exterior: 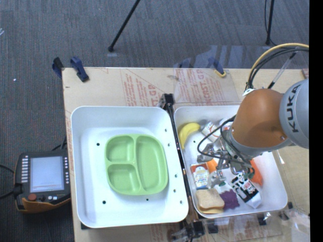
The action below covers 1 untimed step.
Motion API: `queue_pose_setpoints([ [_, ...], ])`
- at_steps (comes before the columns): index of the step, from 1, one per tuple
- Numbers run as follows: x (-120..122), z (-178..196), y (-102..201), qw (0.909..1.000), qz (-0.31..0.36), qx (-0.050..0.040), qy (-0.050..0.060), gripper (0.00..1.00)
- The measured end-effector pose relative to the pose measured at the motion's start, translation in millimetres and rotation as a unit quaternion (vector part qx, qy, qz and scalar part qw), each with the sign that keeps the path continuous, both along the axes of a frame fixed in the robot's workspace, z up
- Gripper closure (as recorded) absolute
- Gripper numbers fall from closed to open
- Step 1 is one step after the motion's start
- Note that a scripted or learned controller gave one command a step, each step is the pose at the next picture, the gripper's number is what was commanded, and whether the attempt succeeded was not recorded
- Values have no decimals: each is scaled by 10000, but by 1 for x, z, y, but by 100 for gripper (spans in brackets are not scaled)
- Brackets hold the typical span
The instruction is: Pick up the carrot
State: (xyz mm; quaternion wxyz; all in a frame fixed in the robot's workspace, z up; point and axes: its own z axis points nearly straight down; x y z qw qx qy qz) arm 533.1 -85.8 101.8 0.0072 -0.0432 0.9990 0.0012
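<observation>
The carrot shows as an orange piece in the right bin, partly hidden beneath the arm's wrist. Another orange patch peeks out on the wrist's right side; I cannot tell if it belongs to the same carrot. My gripper hangs low over the middle of the right bin, right beside the carrot, under the orange band. Cables and the wrist hide its tip.
Around the gripper lie a yellow banana, a small juice box, a slice of toast, a purple item and a white carton. The left bin holds a green divided plate.
</observation>
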Motion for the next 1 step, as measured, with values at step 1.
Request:
queue_pose_setpoints([
  [1,7,88,46,9757,-2192,16,41,100],
])
